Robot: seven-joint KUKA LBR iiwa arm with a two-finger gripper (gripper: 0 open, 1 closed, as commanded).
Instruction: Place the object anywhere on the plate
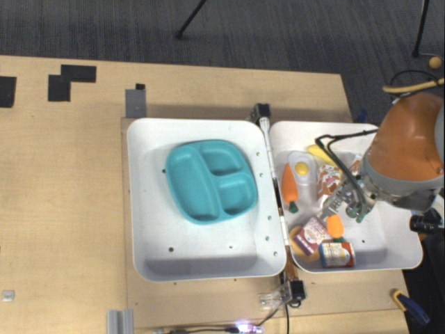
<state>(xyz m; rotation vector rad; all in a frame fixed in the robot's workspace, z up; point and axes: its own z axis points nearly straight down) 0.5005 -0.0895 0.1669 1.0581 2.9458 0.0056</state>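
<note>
Teal three-compartment plastic plate (pixel 210 179), smooth white bin (pixel 149 256), small orange ball (pixel 334 226)

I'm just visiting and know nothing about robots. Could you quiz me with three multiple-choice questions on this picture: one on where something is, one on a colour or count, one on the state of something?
1. Where does the sectioned plastic plate lie?
A. In the left white bin
B. In the right white bin
C. On the bare wooden bench

2. What colour is that plate?
A. Orange
B. Turquoise
C. Yellow

3. How do the plate's compartments stand now?
A. Holding a carrot
B. Holding a can
C. Holding nothing yet

Answers:
1. A, as the plate sits in the middle of the left bin, while the toy foods crowd the right one.
2. B, as its whole surface is turquoise against the white bin.
3. C, as every compartment shows bare; the orange toy carrot and the small labelled can both lie in the right bin, where the grey arm's pincer hangs over them.
</note>
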